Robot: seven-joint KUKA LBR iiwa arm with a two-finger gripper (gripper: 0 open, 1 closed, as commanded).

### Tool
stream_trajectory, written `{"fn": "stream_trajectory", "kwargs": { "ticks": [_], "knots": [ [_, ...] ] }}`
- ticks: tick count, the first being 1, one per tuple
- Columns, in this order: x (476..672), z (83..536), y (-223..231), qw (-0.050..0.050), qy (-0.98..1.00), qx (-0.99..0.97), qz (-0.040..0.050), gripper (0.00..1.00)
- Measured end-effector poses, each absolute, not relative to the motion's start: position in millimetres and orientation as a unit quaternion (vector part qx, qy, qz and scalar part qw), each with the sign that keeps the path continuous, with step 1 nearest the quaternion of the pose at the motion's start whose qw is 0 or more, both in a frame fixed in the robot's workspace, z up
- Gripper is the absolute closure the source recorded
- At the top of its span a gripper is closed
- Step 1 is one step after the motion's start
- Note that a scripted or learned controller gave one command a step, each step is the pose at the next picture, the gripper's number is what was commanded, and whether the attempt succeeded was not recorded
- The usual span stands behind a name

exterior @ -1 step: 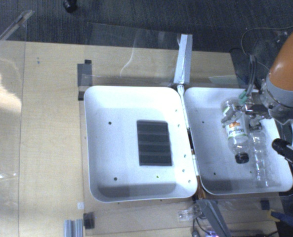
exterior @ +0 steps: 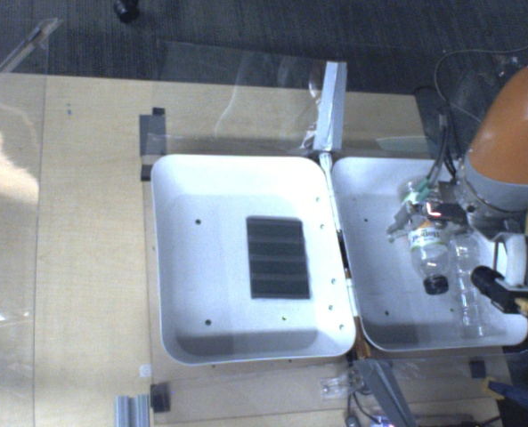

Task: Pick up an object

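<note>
Wooden bench (exterior: 85, 265), two white bins. We see a clear plastic bottle (exterior: 428, 252) in the right bin (exterior: 370, 238), directly under the gripper (exterior: 426, 210). Left bin (exterior: 192, 238) has a dark ribbed pad (exterior: 278, 257) mid-floor.

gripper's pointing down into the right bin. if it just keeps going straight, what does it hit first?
Most likely the clear plastic bottle, which lies on the right bin floor directly under the gripper. Depth is hard to judge from this slanted view, so it may already be touching it.
</note>
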State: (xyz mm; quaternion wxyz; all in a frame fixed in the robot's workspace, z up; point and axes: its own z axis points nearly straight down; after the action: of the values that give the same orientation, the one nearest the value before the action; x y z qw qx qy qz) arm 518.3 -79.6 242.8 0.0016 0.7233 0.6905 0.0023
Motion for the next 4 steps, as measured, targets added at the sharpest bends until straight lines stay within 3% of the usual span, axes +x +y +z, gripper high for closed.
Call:
{"fn": "stream_trajectory", "kwargs": {
  "ticks": [1, 2, 3, 4],
  "knots": [
    [519.6, 268, -69, 0.002, 0.645, 0.764, 0.0026, 0.00],
    [554.8, 250, -131, 0.002, 0.681, 0.732, 0.0014, 0.00],
    [603.0, 198, -151, 0.002, 0.730, 0.683, 0.0011, 0.00],
    [616.2, 92, -189, 0.002, 0.695, 0.719, 0.0021, 0.00]
  ]
}}
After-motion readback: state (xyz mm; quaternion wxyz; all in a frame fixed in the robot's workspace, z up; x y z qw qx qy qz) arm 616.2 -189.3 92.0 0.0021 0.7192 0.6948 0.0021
